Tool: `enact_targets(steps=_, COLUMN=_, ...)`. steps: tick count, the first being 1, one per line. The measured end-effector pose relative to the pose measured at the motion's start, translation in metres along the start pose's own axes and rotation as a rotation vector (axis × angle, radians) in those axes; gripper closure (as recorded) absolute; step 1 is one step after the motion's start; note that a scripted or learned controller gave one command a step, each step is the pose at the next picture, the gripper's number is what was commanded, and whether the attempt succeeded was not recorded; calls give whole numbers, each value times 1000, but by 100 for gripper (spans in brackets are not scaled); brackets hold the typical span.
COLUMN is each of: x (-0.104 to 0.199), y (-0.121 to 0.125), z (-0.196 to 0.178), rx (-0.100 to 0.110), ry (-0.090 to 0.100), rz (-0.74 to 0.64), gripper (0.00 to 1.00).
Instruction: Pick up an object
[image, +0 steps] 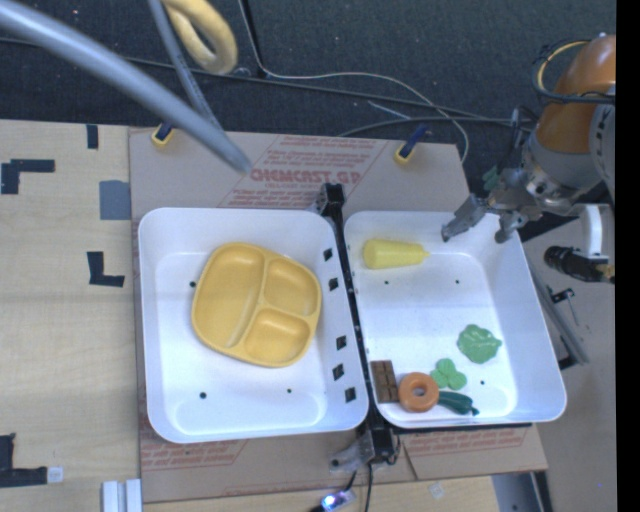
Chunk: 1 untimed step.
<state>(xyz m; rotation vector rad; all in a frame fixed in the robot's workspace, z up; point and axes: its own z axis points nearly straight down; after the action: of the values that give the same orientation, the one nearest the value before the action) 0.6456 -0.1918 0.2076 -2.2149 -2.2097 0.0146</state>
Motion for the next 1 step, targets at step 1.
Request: enact_targets(steps=1, x=1, y=3, z=-10, rx=-14, ry=-3, rz=-4, gripper=0)
